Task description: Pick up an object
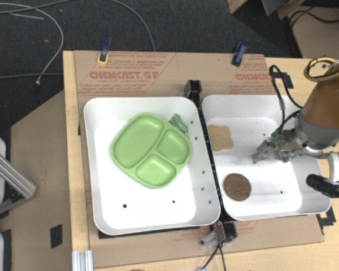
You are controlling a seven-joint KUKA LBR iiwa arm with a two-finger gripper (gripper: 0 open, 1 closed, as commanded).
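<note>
Reaching in from the right of the frame, the gripper hangs low over the right bin, mid-right; whether it is open or closed I cannot tell. Bare white floor lies around it. That bin holds two things: one tan square by its left wall and one brown disc lower down, near the front rim. The left bin holds one green tray.

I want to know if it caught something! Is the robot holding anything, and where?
Nothing is held. The gripper hangs over bare bin floor, apart from the cookie.
</note>
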